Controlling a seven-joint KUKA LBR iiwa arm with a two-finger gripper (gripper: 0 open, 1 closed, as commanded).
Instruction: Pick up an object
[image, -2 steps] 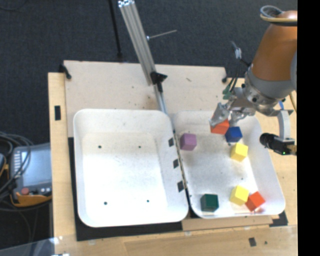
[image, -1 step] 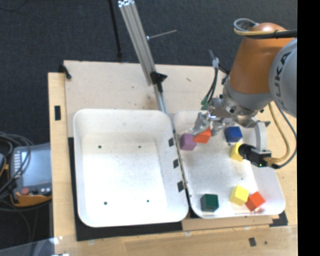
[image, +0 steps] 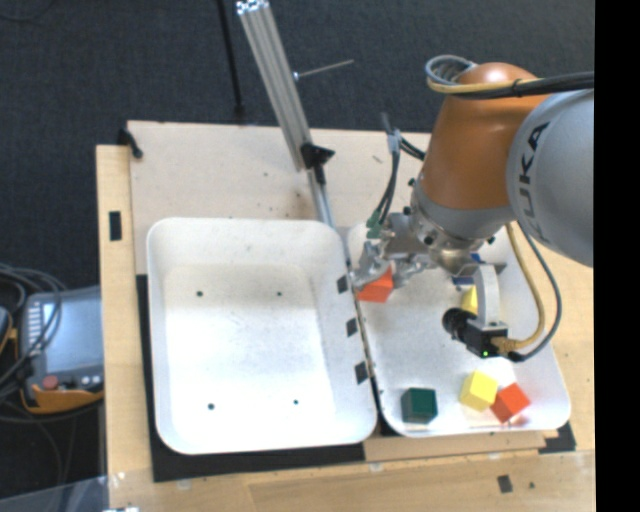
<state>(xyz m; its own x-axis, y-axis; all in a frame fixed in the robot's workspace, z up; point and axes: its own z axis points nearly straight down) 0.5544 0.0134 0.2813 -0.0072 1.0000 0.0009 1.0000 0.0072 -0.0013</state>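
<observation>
My gripper (image: 378, 274) hangs over the left edge of the right bin (image: 430, 345), close to the divide between the two bins. An orange block (image: 375, 290) sits between its fingertips, and the fingers are shut on it. The block appears lifted slightly above the bin floor. Near the front of the right bin lie a green block (image: 419, 404), a yellow block (image: 479, 391) and an orange-red block (image: 511, 401). A yellow piece (image: 468, 298) peeks out from behind the wrist.
The left bin (image: 250, 330) lies beside the gripper, to its left. A slanted metal rail (image: 285, 100) rises behind the bins. The arm's bulk and its cables (image: 480, 335) cover the back right of the right bin.
</observation>
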